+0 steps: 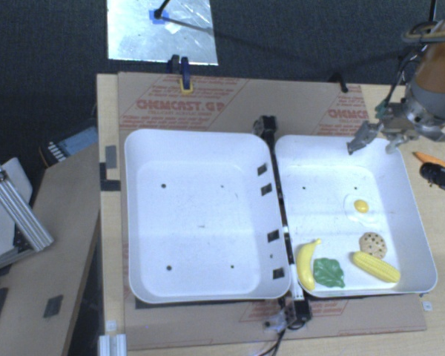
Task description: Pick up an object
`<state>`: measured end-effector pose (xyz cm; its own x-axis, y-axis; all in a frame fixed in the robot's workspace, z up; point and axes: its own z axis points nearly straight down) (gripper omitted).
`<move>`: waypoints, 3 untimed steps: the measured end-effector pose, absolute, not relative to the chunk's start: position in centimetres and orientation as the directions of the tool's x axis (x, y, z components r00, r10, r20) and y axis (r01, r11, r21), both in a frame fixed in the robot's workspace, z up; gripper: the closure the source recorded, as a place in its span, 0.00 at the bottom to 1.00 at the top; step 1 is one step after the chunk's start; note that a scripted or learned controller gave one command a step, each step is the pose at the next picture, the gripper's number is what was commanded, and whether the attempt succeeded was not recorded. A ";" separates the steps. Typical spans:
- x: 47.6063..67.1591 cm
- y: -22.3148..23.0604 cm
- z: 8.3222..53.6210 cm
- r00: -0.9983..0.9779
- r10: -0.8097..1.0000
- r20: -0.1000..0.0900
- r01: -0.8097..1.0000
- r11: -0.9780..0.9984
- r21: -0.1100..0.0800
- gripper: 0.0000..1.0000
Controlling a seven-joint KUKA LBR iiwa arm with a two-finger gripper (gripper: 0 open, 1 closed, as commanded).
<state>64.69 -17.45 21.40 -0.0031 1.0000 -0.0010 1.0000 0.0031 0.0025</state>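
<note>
My gripper (372, 144) hangs over the far right corner of the right bin (414, 212), its two fingers spread open with nothing between them. Toy foods lie well in front of it, along that bin's near side. A fried egg (360, 206) sits nearest the gripper, and a brown cookie (372, 244) is just below the egg. A yellow corn cob (376, 267) lies at the front right. A banana (306, 264) rests against the bin's left wall, beside a green leaf (328, 272).
The left bin (133, 199) stands beside the right one on a cardboard sheet (230, 102). A shiny metal plate (162, 21) and a yellow clamp (184, 74) are at the back. An aluminium frame (11, 199) stands at the far left.
</note>
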 end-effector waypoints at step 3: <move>60.4 -2.3 54.1 -0.007 1.000 0.000 1.000 0.007 0.011 0.00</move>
<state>60.36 -2.25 54.06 -0.0065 1.0000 0.0004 0.9999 0.0065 0.0106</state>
